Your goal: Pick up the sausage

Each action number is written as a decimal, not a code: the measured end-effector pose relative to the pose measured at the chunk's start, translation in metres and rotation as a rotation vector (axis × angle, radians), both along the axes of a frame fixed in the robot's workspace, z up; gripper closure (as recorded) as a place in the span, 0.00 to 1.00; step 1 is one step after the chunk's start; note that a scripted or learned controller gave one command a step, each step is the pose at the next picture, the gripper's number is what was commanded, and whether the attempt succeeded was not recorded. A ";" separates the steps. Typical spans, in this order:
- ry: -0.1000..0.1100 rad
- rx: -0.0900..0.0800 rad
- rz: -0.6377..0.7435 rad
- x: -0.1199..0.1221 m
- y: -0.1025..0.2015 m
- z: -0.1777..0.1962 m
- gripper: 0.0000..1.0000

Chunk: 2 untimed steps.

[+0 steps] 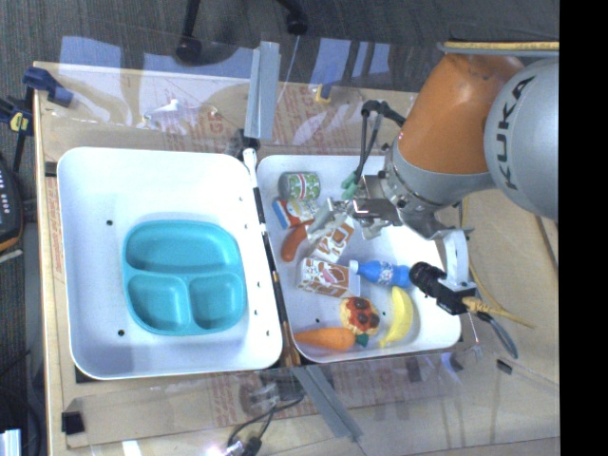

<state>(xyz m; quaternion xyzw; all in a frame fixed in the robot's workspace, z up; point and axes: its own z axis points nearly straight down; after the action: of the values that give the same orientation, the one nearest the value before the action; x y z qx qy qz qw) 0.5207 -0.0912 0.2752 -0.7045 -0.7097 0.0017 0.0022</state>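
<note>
- The step in hand looks like the approach: the tool (pixel 334 218) hangs low over the upper middle of the right bin (pixel 432 335), its metal tip just beside the sausage (pixel 294 241), which does not look gripped.
- The sausage is a short orange-red piece lying at a slant near the right bin's left wall, just below a green-labelled can (pixel 301 185) and touching or nearly touching a small blue item (pixel 281 213) (I cannot tell which).
- Whether the tool is released or clenched I cannot tell; clutter and the wrist mask its tip.
- The next move, as I judge it, calls for a small shift toward the bin's left wall, alignment across the sausage's narrow width, then a descent that avoids the printed carton (pixel 325 275) lying just to the right.
- Risk: the wall is close, so one side of the tool may have little room.
- Elsewhere in the right bin: a blue-capped bottle (pixel 383 274), a banana (pixel 402 315), a carrot (pixel 326 339) along the near wall, and a round red-and-yellow toy (pixel 359 313).
- The left bin (pixel 85 340) carries a turquoise divided tray (pixel 182 275).
- The surface (pixel 142 112) is pale wood under clear sheeting (glare along the far edge).
- The room beyond has dark carpet (pixel 95 8) and a black chair base (pixel 242 12).
</note>
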 end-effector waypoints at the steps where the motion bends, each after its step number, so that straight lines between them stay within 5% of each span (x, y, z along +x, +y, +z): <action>1: 0.001 0.000 0.125 0.041 -0.014 -0.098 0.00; 2: -0.030 -0.007 0.107 0.047 -0.022 -0.158 0.00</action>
<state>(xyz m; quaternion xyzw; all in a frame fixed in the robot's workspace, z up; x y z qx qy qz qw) 0.5680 -0.1130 0.1168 -0.6655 -0.7463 -0.0060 -0.0111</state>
